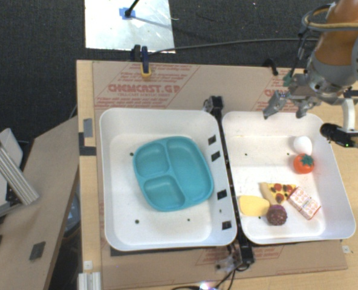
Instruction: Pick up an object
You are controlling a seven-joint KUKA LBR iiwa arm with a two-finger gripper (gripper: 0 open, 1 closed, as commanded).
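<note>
At the upper right of the frame, the two-finger tool [289, 105] is hovering with fingers spread wide and nothing between them, above the top edge of the right white bin [251, 132]. Just below it, the small white plastic egg [302, 144] is sitting beside the round orange toy tomato [303, 163]. I'm judging the egg light, hard and slippery, best pinched across its narrow middle.
</note>
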